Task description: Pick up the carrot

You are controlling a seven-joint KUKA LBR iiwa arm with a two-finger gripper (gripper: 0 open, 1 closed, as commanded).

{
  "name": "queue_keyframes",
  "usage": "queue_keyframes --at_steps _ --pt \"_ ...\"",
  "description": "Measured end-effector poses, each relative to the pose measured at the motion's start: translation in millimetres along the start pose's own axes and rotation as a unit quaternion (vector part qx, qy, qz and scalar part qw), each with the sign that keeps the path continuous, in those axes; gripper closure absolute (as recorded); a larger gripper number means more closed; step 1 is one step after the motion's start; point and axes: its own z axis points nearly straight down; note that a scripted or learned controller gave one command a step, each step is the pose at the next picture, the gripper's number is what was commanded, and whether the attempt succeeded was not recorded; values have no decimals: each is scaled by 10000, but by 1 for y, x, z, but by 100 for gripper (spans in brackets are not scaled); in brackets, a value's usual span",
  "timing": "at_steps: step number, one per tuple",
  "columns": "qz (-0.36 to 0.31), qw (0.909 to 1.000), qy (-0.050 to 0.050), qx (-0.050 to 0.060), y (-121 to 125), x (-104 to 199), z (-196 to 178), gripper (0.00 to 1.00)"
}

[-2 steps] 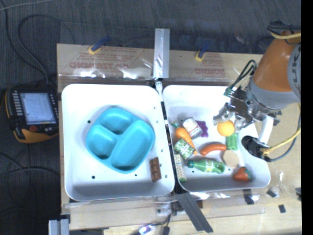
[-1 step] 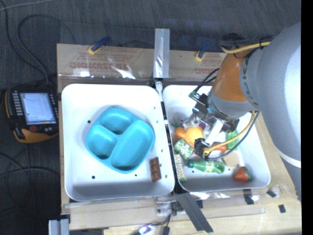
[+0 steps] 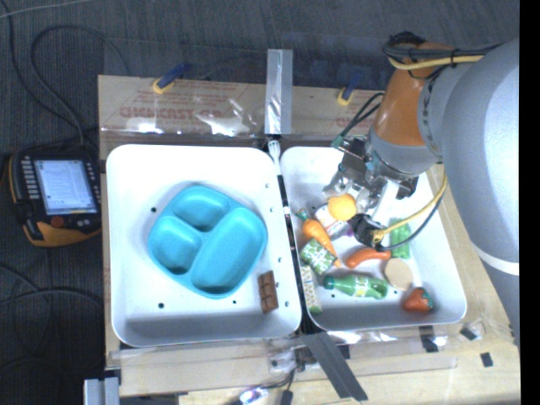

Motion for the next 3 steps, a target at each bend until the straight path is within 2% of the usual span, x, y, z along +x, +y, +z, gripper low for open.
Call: queue_keyframes --at_steps 1,2,3 --pt "-1104 9939 0 -10 51 -36 -26 100" --pt "-1105 9939 -2 -11 51 -36 -26 0" --pt "-1701 9854 5 -6 10 -63 -62 0"
